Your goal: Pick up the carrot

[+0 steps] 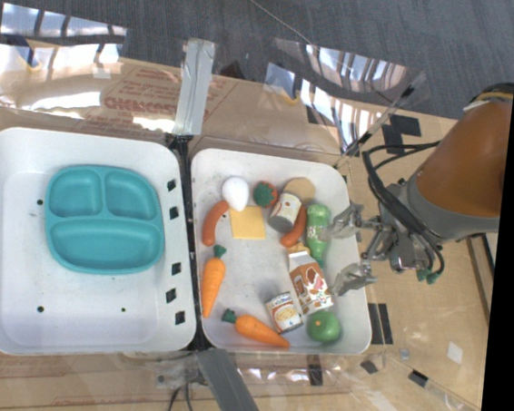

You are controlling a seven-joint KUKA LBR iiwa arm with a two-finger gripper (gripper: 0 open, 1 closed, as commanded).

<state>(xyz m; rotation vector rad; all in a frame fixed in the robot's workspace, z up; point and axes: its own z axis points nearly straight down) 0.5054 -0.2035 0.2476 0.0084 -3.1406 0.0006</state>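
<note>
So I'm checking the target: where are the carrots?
Two carrots lie in the right bin: one carrot along its left wall, another carrot near its front edge, beside the small can.

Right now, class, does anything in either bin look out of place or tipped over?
Mildly. In the right bin, the small can and juice carton lie toppled among jumbled toy food. The teal tray in the left bin sits neatly.

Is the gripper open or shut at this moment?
Open. The gripper hangs over the right bin's right edge with its fingers spread apart, and nothing sits between them.
</note>
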